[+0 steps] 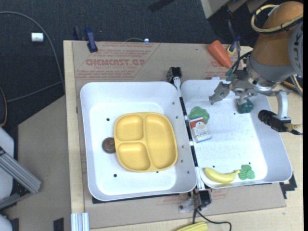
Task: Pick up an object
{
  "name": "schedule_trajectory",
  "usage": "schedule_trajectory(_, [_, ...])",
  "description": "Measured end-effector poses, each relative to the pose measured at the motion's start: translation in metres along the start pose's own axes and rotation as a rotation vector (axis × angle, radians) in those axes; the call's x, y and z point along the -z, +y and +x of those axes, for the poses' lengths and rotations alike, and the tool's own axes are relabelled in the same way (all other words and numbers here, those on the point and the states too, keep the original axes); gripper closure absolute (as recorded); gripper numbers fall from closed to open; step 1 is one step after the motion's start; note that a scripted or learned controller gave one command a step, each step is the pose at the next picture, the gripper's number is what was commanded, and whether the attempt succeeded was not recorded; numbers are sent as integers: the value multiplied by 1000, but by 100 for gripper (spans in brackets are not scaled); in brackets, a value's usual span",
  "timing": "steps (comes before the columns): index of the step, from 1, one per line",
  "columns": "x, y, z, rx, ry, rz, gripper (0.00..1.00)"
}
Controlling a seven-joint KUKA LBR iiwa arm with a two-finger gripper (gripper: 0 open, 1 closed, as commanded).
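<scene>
Reading perhaps "CHEMCAST GP", red print on bench board point(115, 61)

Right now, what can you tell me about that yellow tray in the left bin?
The yellow tray is a rounded, plastic-looking plate split into three compartments: two at the far side, one wider at the near side. All three look bare. It lies flat, face up, slightly turned, near the middle of the left bin. A small brown round thing sits against its left edge, partly tucked under the rim. The gripper is well away, over the right bin.
</scene>
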State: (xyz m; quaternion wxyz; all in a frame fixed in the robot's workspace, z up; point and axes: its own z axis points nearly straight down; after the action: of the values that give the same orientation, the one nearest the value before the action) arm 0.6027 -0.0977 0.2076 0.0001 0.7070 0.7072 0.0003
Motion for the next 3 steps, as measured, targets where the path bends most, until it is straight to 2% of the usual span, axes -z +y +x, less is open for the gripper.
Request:
schedule_trajectory(1, [-123, 17, 7, 0, 0, 0, 0])
schedule_trajectory(2, [-122, 64, -21, 0, -1, -1, 0])
schedule_trajectory(3, [-122, 64, -108, 0, -1, 0, 0])
